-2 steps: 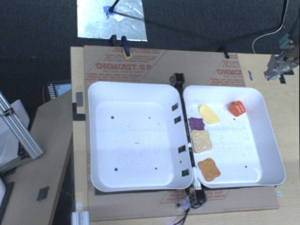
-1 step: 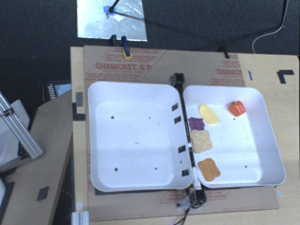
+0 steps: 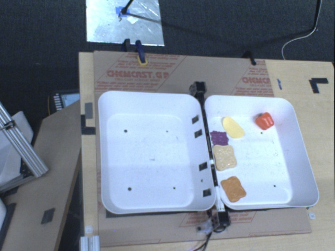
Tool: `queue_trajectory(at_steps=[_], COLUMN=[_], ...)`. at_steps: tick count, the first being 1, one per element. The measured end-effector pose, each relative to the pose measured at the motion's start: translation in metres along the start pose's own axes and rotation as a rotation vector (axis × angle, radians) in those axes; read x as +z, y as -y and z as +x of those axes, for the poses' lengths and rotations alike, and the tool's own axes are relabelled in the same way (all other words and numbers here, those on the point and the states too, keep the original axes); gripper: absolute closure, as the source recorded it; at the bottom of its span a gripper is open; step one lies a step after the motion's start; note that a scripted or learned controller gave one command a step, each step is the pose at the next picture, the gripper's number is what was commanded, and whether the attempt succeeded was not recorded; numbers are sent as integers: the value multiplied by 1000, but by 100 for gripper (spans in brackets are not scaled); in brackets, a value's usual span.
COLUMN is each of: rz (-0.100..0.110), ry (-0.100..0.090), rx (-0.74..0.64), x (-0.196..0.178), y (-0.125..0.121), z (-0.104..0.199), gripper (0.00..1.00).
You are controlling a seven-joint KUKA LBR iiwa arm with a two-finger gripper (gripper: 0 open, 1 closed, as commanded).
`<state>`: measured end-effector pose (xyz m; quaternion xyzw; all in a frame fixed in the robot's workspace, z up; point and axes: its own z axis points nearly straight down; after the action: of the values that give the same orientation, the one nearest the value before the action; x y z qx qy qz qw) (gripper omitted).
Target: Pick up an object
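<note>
I read "CHEMCAST" on the brown sheet [image 3: 137, 73] under the bins; in the right bin [image 3: 293, 156], the yellow piece [image 3: 233, 127] slants far-left to near-right beside the red piece [image 3: 265, 121].

A single fixed camera looks down on the bench [image 3: 172, 67] from above, at a slant; the near edge lies at the bottom, the far edge and dark floor [image 3: 235, 14] at the top; it stands far enough back to take in both bins, left [image 3: 152, 101] and right [image 3: 296, 140], whole.
</note>
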<state>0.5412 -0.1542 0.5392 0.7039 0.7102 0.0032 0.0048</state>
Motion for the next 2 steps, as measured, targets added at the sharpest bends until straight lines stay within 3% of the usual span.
queue_trajectory(at_steps=[1,2], rz=[7,15], ry=[-4,-4], rx=[-1,-2], x=[4,76], y=[56,54], z=[64,131], gripper=[100,100])
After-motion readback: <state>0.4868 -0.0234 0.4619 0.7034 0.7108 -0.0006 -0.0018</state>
